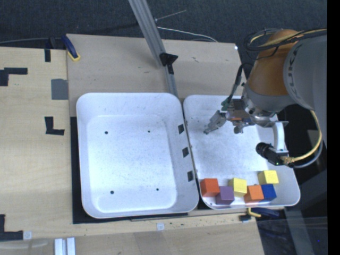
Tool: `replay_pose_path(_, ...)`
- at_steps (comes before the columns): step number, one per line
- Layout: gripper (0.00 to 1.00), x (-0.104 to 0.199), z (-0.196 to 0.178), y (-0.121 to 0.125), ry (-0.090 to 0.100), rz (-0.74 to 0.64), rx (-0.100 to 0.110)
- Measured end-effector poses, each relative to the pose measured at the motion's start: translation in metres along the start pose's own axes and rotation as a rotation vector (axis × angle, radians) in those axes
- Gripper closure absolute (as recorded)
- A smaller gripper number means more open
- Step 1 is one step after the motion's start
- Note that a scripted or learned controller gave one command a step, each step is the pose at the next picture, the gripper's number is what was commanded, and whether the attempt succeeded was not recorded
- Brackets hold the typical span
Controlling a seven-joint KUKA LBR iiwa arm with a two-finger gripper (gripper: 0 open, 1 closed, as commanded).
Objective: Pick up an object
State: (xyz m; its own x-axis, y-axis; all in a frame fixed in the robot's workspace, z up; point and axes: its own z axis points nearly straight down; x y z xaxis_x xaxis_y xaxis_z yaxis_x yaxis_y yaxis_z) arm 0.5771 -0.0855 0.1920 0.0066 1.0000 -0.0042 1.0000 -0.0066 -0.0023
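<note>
- Gripper over the far-left part of the right bin, hanging off the grey arm that reaches in from the right.
- Claw state: cannot tell; too small and blurred at this slant to read as spread or pressed together.
- Nothing visible between the claw's tips, so no object judged held.
- Task's things, a cluster of small blocks, packed along the near wall of the right bin: orange block at the left end, purple block just beside it and slightly nearer, yellow block to the right of that.
- Further right: a second orange block touching or nearly touching a blue block, with a second yellow block just beyond them toward the far side.
- Key relation: blocks lying toward the near side from the claw, well apart from it, with bare bin floor between.
- Closest candidate, by judgement: the orange block at the left end, almost straight toward the near side from the claw.
- No clear long axis on the blocks; roughly cube-like.
- Risk, as a judgement: tight packing and the near wall leaving little room for a finger on either side.
- Left bin lying beside the right bin, with nothing in it to pick.
</note>
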Motion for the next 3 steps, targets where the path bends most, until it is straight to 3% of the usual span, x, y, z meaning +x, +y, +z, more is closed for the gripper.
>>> replay_pose_path(1,0.00,0.083,0.000,0.006,0.007,-0.016,-0.001)
replay_pose_path(3,0.00,0.183,0.000,0.006,0.005,-0.013,0.001)
